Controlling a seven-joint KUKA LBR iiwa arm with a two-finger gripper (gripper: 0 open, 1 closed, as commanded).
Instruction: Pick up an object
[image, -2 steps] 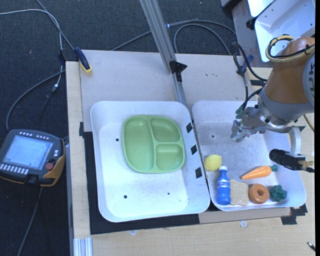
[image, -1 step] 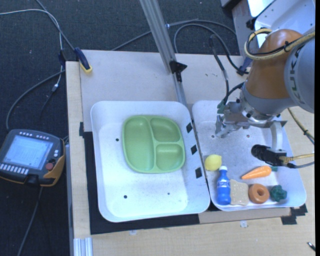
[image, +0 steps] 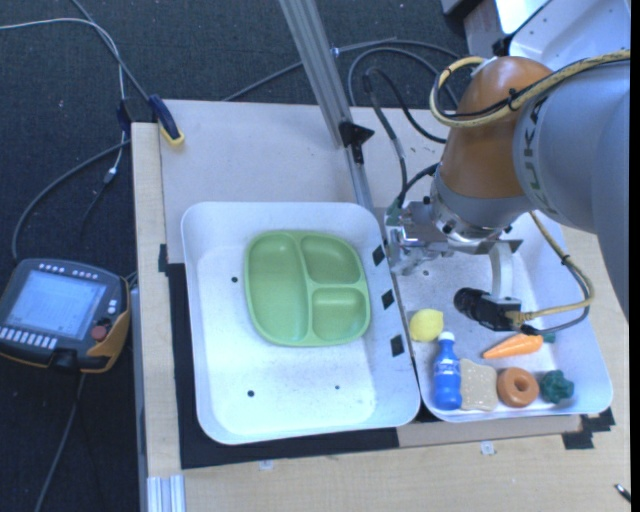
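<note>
Your tool (image: 408, 243) hangs over the far left corner of the right bin (image: 587, 352); you cannot tell how wide it stands. Nearer you in that bin lie a yellow lemon (image: 427, 324), blue bottle (image: 447, 372) and carrot (image: 512, 346)

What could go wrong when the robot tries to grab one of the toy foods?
The blue bottle, bread slice and donut lie packed together, so grabbing one might knock another. The yellow lemon is round and could roll away. The gripper hangs near the right bin's wall and might bump it.
</note>
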